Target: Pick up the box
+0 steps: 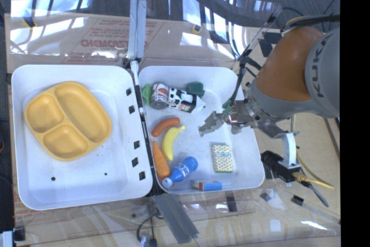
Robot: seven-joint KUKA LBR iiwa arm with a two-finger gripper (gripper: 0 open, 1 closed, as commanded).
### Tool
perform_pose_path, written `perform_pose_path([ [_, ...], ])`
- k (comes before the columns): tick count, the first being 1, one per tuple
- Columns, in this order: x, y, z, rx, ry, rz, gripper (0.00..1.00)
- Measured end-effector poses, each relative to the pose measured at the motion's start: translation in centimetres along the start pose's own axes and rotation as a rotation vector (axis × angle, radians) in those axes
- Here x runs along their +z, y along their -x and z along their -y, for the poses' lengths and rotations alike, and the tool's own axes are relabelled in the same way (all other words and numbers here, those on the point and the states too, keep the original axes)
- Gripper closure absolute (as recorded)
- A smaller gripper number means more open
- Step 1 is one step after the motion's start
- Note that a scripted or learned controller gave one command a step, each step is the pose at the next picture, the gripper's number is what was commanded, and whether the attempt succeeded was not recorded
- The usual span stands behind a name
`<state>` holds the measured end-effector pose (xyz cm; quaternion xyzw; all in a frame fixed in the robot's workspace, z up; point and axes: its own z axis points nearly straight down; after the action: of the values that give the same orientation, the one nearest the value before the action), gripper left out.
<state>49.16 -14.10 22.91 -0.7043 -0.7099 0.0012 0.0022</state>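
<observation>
The small pale-yellow patterned cardboard box (222,158) lies flat in the lower right of the right-hand white bin (245,177), right of centre in the frame. The grey metal gripper (209,124) hangs just above and left of it, apart from it, holding nothing; how wide it stands cannot be told. Left of the box lie a yellow banana (170,141), an orange carrot (160,160) and a blue bottle (180,172).
</observation>
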Motion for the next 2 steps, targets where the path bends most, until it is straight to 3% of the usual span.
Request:
perform_pose_path([
  [1,4.3,4.3,1.5,-0.506,0.001,0.001,0.0],
  [2,13.8,5.1,-0.3,-0.547,0.004,0.002,0.0],
])
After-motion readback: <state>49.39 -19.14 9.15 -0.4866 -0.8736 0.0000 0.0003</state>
